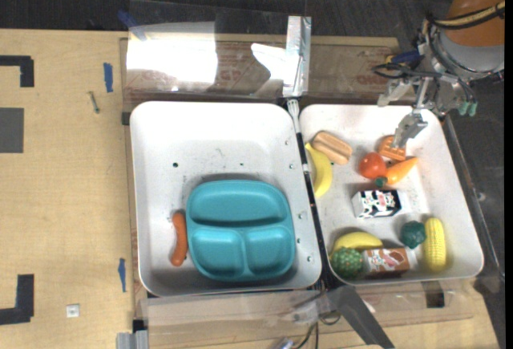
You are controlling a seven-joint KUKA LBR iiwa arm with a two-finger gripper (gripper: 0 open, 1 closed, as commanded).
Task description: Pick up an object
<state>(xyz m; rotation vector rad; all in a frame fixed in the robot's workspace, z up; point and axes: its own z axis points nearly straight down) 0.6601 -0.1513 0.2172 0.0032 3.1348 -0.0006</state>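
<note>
Gripper low over the right bin, no object held.

Camera view: whether the jaws stand apart or together cannot be told at this angle. Just below them lies an orange piece, with the tomato and carrot touching a little further below. The hot dog is to their left. These toys crowd together, so a descent here may nudge one aside or pinch two, and the rounded tomato could roll free.

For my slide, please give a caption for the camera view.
Gripper above right bin of toy food; left bin holds teal tray.
</note>
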